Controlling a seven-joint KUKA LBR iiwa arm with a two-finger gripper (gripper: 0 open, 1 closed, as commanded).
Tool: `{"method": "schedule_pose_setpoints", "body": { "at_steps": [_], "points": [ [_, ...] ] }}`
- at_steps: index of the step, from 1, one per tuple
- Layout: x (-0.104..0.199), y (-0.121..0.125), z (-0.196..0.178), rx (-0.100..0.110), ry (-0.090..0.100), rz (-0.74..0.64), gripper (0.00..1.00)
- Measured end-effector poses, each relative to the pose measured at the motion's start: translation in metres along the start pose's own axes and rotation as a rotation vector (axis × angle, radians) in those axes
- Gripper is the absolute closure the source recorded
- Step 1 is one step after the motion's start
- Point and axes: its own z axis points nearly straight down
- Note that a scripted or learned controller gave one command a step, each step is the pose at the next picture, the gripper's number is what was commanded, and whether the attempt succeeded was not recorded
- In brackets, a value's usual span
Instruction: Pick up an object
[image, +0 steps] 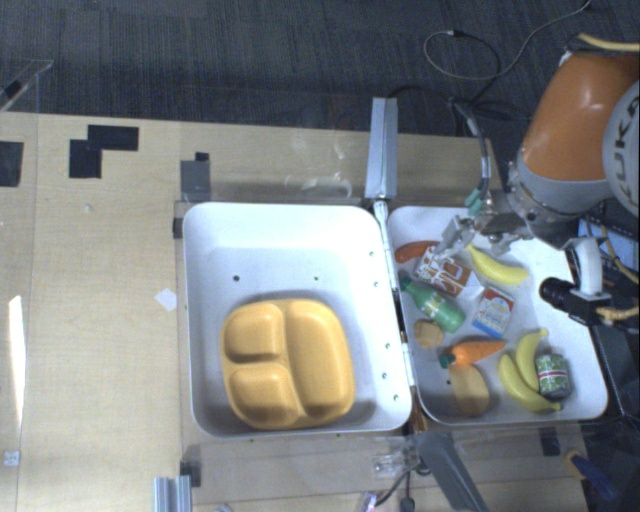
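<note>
Two glossy white shallow plastic bins (205, 300). Mustard-yellow moulded compartment tray (287, 360). Bright yellow bananas (498, 268). Green plastic bottle (437, 305). Orange toy carrot, green-topped (476, 351). Red-and-white printed carton (443, 270). Blue-edged white packet (493, 311).

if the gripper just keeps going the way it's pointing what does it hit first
Probably the small red and white carton. The gripper points down and left into the right bin, and that carton lies just below its tips. Depth is hard to judge; the banana lies close beside.
</note>
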Motion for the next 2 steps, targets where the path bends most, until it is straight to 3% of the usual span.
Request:
{"method": "schedule_pose_setpoints", "body": {
  "at_steps": [1, 2],
  "points": [
    [-0.009, 0.032, 0.072, 0.003, 0.000, 0.071, 0.00],
    [-0.004, 0.079, 0.047, -0.001, 0.000, 0.260, 0.00]
  ]
}}
